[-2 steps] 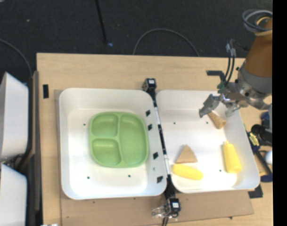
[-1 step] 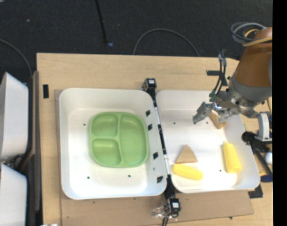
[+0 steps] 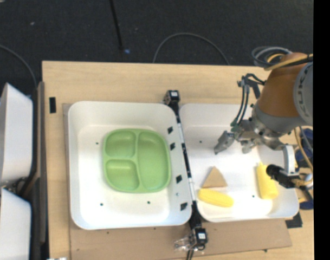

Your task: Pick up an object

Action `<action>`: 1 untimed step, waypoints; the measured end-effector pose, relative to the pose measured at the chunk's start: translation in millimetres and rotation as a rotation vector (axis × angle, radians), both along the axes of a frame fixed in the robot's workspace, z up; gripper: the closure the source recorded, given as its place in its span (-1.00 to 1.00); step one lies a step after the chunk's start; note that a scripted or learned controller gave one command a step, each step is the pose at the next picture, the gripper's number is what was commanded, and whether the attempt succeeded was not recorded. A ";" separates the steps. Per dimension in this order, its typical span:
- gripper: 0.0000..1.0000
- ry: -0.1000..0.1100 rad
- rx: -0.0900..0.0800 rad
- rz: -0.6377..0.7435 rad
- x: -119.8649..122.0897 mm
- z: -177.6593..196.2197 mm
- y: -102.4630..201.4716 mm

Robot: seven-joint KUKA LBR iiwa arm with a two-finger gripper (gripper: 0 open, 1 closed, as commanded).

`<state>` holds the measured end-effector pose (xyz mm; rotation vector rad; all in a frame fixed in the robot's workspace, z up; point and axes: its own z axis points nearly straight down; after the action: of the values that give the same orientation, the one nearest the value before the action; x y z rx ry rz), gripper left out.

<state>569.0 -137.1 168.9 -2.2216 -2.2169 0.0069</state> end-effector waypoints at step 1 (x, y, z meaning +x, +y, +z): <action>-1.00 -0.002 -0.001 0.000 -3.0 -47.1 -9.9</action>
<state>565.9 -147.0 121.8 -2.2226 -2.2184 0.0055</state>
